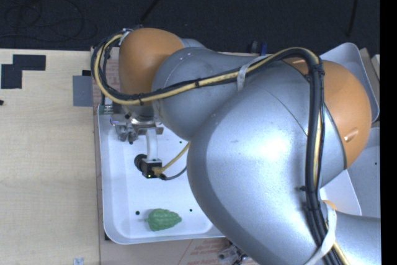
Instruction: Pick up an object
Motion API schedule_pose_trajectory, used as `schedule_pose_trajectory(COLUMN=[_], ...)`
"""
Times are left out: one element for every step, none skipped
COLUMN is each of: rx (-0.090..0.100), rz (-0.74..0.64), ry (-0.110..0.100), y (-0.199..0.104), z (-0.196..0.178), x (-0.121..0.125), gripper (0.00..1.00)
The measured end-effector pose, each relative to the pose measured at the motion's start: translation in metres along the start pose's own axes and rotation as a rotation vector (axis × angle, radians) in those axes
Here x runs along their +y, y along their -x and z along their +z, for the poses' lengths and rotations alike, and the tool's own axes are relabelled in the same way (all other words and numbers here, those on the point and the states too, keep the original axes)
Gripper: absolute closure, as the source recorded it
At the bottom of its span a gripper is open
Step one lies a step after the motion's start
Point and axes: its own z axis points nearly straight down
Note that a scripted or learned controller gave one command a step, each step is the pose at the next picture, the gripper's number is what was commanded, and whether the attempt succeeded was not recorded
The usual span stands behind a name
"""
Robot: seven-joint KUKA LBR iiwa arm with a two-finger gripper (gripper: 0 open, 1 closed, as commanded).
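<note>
One loose item in the left bin (pixel 115 195): a green lumpy object (pixel 163 219) with a knobbly surface, lying on the white floor close to the near wall. Two small dark specks on the floor flank it, one just left (pixel 137 214) and one to the right (pixel 190 211); too small to identify. The pincer (pixel 138 132) is over the far-left part of the same bin, pointing down, well apart from the green lumpy object, with bare white floor between them. Pincer state: can't tell, the wrist hardware covers its tip from this angle. The arm (pixel 248 152) comes in from the right, grey, with an orange band (pixel 146 56) above the wrist and a second orange section (pixel 347 108) further right; its bulk hides the right side of the left bin. The right bin (pixel 366 177) shows as a strip of white past the arm. The counter (pixel 43 164) left of the bins is pale wood-tone, with black blocky marks (pixel 25 68) at far left and a grey square patch (pixel 80 90) just beside the left bin's far-left corner. Printed brown cardboard (pixel 205 248) sits at the near edge, below the left bin.
</note>
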Motion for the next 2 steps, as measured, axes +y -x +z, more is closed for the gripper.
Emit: schedule_pose_trajectory(rx=[-0.001,0.003], rz=[0.007,0.003], ry=[-0.006,0.0], y=[0.003,0.001], z=[-0.003,-0.091], x=[-0.078,-0.151], gripper=[1.0,1.0])
